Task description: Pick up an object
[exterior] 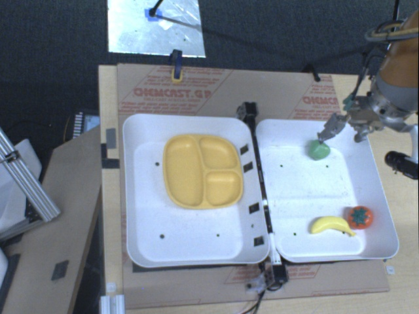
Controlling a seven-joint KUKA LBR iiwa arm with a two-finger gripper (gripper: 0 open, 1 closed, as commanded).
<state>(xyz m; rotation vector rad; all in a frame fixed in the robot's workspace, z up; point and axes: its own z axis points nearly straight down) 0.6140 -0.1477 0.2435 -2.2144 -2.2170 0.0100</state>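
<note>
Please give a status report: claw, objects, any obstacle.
Claw open, above right bin, one finger at green object. Nothing held. Banana and tomato lie touching, near corner. Yellow tray in left bin. Nothing blocks claw.

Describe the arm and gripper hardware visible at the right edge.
The arm has a grey metal wrist section below a dull orange band. The gripper is grey, with two slim grey fingers. Thin dark cables loop above the orange band, and a separate black part juts in lower down.
</note>
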